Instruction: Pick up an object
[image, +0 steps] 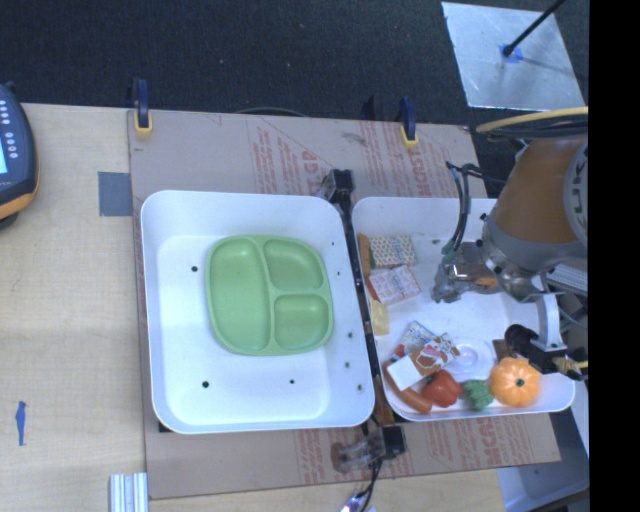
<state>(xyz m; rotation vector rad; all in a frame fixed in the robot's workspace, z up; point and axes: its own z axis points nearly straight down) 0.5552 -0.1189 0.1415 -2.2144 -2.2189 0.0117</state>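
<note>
**Arm over the right bin, nothing visibly in its grip**

Here the arm (535, 205) reaches in from the right, grey with its orange band showing broad above the wrist, and it hangs over the upper right part of the right bin (440, 215). The tool (455, 280) sits low and dark at the arm's left end, above bare white floor in the middle of that bin. Whether its fingers are apart or together I cannot tell (the metal there is small and blurred), and I see no object between them.

The objects to pick lie in the right bin. Along its left wall sit two small printed packets (392, 268), one above the other. Below the tool, toward the near edge, a cluster gathers: a crinkled wrapper (432, 350) with red print, a white card (404, 373) just beside it, a red tomato-like piece (442, 389), a small green piece (478, 396) and an orange pumpkin-shaped toy (515, 383) at the right corner. The pieces in this cluster touch or nearly touch one another; the tool is apart from all of them.

The left bin (160, 300) holds a green divided plate (268, 294), lying flat near its centre. Both bins rest on a brown sheet on the bench (60, 300).
</note>
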